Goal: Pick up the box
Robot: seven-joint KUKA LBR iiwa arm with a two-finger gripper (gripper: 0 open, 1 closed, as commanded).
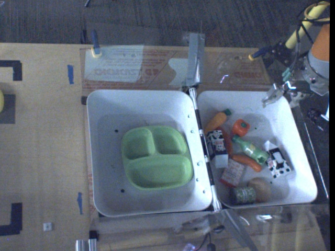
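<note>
Right bin crowding
Toys are packing the right bin (293,127), its upper right corner lying bare; a green tray (157,157) is filling the left bin (99,140).

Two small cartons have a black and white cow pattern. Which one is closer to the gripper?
The cow-pattern carton at the right bin's right side. The other carton lies against the divider between the bins, farther from the gripper.

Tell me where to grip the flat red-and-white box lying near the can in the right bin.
Probably from straight above, closing across the short width of the box. It lies flat, the can crowds its lower end, and another carton sits at its upper left.
</note>
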